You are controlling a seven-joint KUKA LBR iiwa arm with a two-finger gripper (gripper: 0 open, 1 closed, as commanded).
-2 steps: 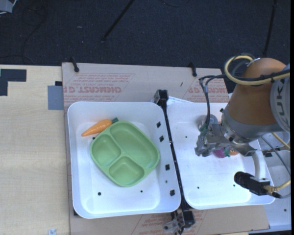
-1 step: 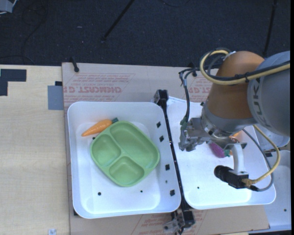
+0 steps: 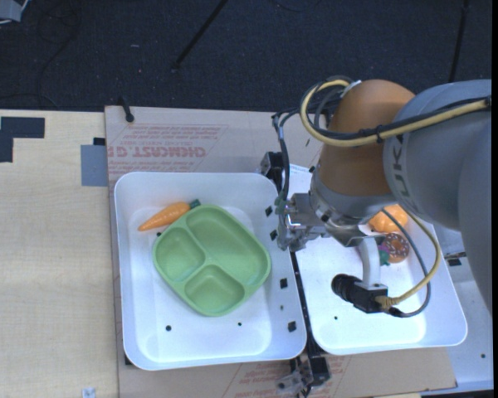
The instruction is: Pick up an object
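**Claw low over the right bin**

My claw (image 3: 292, 232) sits at the inner left edge of the right bin (image 3: 415, 326); I cannot tell its state from here. Just right of it, partly under the arm, I see an orange object (image 3: 392, 219) and a round patterned piece (image 3: 394, 246). Left of the claw, in the left bin (image 3: 141, 322), lie a green divided tray (image 3: 212, 258) and a toy carrot (image 3: 163, 215) touching its upper rim.

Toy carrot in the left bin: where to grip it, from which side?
Grip the carrot across its thick middle, coming from above. It lies flat, pointing left, with its green end touching the green divided plate, so close across its width, one finger toward the bin wall, one toward the plate.
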